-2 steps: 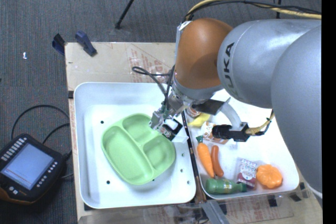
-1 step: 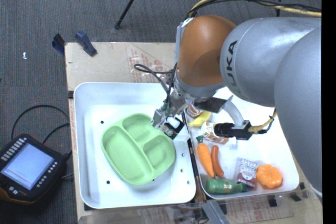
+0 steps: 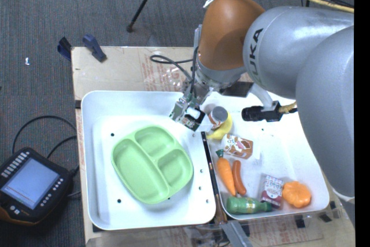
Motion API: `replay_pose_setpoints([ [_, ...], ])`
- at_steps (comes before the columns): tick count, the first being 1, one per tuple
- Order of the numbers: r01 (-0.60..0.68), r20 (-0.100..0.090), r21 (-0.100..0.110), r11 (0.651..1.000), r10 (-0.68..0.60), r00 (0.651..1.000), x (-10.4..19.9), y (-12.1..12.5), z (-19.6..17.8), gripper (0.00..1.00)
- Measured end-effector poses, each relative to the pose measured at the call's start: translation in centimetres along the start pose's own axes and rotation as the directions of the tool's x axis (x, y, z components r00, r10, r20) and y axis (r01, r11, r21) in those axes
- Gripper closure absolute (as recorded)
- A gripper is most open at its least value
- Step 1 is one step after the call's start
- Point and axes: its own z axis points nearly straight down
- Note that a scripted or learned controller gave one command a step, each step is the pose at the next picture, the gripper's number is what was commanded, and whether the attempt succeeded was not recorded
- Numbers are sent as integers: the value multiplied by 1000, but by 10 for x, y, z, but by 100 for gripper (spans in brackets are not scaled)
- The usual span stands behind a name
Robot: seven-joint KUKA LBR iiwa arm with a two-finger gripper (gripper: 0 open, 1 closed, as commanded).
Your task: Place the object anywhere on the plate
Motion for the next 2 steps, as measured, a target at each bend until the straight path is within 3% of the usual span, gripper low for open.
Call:
replay_pose_setpoints([
  [1, -72, -2, 4, 997, 72, 997, 88, 17, 54, 100],
  [2, -140, -1, 2, 990, 140, 990, 56, -39, 1, 100],
])
